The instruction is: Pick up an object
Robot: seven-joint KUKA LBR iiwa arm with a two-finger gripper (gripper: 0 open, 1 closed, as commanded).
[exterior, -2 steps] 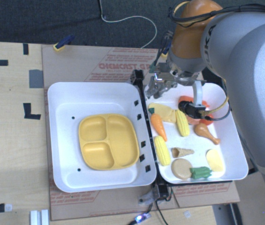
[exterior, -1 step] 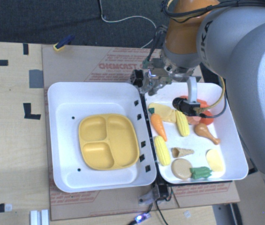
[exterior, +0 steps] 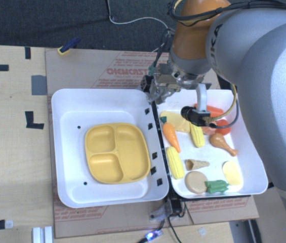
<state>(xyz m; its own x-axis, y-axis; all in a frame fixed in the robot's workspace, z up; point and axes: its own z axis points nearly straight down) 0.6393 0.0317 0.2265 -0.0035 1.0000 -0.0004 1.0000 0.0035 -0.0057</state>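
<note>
We find the grey metal gripper (exterior: 155, 89) over the far left rim of the shallow white right-hand bin (exterior: 251, 166) (open or closed, we cannot tell).

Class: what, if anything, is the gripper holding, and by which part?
It cannot be told: the gripper hangs over the dividing wall, its tip dark and unclear.

The arm (exterior: 256, 54) has a smooth, rounded grey shell; above the wrist sits a shiny orange band (exterior: 196, 29), shaped like a dome; thin black cables (exterior: 208, 10) loop over it; dark letters (exterior: 214, 38) stand on the grey; the hand (exterior: 156, 89) is small, of dark and silver metal.
</note>
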